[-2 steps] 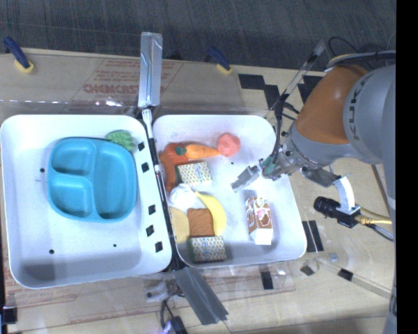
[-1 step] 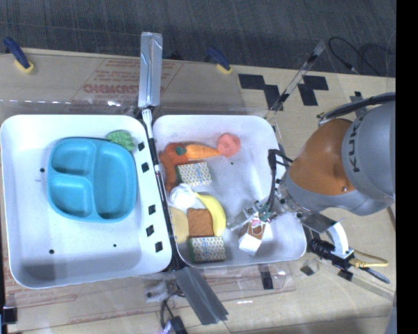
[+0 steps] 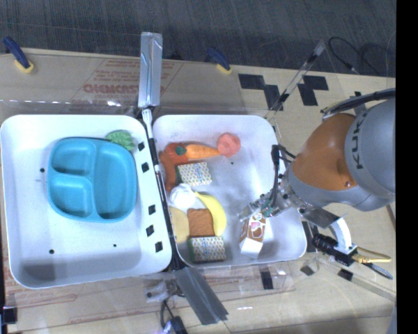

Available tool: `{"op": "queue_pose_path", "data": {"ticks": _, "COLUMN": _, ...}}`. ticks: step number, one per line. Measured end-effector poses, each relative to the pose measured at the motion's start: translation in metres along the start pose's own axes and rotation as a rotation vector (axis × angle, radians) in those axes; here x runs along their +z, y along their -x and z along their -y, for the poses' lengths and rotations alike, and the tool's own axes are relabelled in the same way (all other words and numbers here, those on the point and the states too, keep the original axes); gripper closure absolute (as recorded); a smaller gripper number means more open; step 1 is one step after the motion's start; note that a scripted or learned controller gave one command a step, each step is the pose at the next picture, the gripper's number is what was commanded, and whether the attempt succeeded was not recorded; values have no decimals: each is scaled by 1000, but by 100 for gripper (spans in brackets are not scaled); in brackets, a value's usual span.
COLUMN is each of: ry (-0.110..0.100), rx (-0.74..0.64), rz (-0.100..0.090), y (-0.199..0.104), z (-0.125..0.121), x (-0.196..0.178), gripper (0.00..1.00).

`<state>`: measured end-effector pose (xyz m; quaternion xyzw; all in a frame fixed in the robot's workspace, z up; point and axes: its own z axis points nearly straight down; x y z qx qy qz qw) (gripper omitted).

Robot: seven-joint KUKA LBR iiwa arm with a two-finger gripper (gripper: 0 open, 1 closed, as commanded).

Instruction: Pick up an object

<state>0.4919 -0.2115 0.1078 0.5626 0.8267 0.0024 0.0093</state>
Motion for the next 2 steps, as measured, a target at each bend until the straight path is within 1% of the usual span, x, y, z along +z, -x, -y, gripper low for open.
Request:
{"op": "queue_pose_path", "data": {"ticks": 1, "ry": -17, "rx": 360, "rz": -11, "y": 11, "z": -33, "x": -14, "gripper": 100}}
{"op": "queue_pose_path", "data": {"ticks": 2, "ry": -18, "rx": 360, "rz": -11, "y": 11, "z": -33, "x": -14, "gripper": 0}}
